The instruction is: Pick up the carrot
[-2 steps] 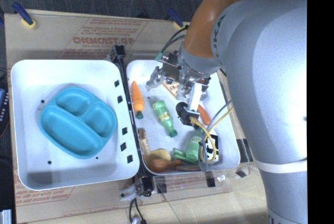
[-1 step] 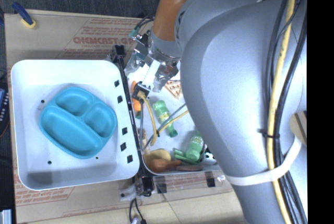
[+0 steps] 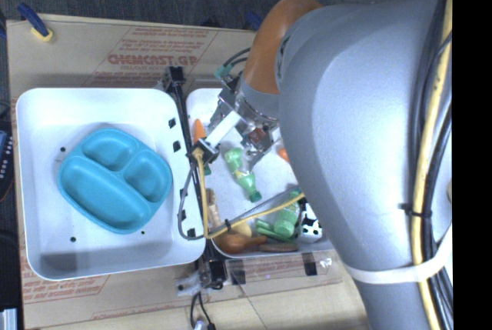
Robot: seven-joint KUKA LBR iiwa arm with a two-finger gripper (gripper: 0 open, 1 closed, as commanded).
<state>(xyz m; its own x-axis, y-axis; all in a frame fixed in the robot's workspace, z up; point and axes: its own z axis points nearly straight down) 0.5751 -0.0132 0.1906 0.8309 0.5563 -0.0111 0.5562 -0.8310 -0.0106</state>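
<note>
Several toys crowd the right bin beneath the end effector, grip state unclear.

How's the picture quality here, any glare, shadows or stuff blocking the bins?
Camera view: soft, even light, slightly grainy; mild glare on the left bin's white floor, where the blue divided plate casts a faint shadow. The arm looms large and covers much of the right bin; the clutter there looks small and soft, so the orange bit by its left wall is hard to identify.
</note>
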